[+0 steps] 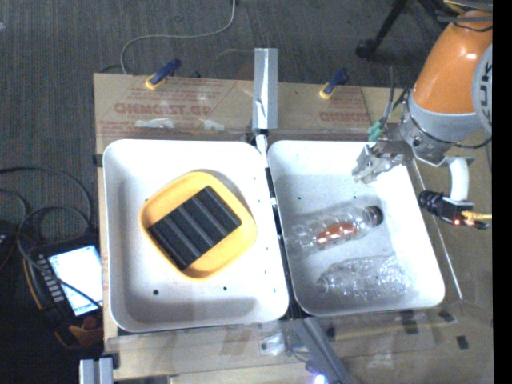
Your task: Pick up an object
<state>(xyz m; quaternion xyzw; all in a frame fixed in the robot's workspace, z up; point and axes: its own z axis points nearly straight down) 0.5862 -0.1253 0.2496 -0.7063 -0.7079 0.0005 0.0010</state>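
Camera view: tool (370, 166) fingers indistinct, blurred.

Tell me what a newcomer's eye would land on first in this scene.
First, the yellow tray with a black ribbed insert, lying at an angle in the left bin. Next, the arm's orange band at the upper right, with the gripper over the right bin's far corner. Two clear plastic bottles lie in that bin, easy to miss.

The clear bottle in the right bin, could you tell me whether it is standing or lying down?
Lying down. The clear bottle rests on its side on the right bin's floor, its dark cap pointing toward the bin's right wall.
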